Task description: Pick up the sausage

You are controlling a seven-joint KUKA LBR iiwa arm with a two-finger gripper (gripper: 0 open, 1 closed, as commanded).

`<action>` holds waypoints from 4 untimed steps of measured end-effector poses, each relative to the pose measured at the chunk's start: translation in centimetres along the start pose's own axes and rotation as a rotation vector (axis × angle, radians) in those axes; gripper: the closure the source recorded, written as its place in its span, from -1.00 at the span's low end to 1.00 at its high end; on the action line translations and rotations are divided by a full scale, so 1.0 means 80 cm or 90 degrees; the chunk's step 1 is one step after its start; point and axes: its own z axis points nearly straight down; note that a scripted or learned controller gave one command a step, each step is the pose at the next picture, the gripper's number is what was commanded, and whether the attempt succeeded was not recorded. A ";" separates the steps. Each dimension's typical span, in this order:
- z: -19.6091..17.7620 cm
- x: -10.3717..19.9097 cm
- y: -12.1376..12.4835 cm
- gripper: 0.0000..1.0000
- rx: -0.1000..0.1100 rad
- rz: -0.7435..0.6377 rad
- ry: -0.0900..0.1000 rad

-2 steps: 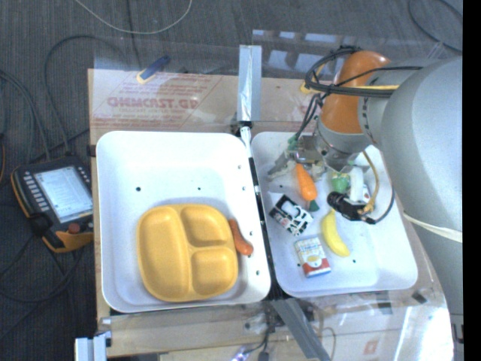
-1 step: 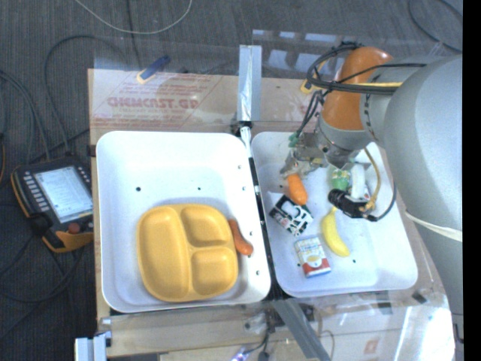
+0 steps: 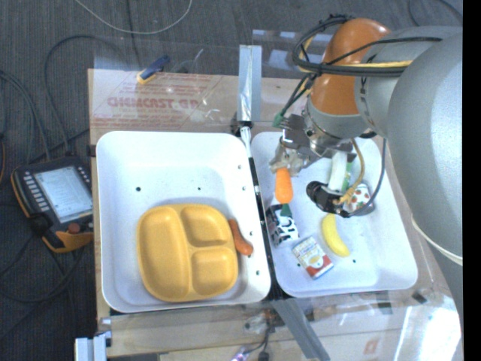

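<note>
Although set on the sausage (image 3: 240,238), hangs with the gripper (image 3: 290,159) over the upper left corner of the right bin (image 3: 391,277), just above an orange carrot-like piece (image 3: 282,186). Cannot tell from this slant how wide the gripper stands, or whether anything is caught in it.

Look for the sausage lower and further left in the frame: in the left bin (image 3: 120,164), lying against the right edge of the yellow tray (image 3: 188,250) and near that bin's right wall. Well apart from the gripper, with the walls of both bins between.

Probably at risk of closing on the wrong thing: similar in colour and long shape to the sausage, and right under the wrist. Could also brush neighbours on any descent here, given the black-and-white carton (image 3: 282,225), the banana (image 3: 335,236) and the small red box (image 3: 313,258) crowded nearby.

Even once over the left bin, expect trouble from the tight spot. Wedged between tray rim and bin wall, so little room on either side. Might land on the tray's lip, shove the tray, or roll the sausage away instead of gripping it.
</note>
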 end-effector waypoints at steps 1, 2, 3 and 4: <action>0.025 0.074 -0.108 1.00 0.002 -0.145 0.000; -0.007 0.155 -0.177 1.00 0.001 -0.139 -0.001; -0.149 0.075 -0.154 1.00 -0.001 -0.168 -0.002; -0.044 0.164 -0.105 1.00 0.001 -0.257 -0.001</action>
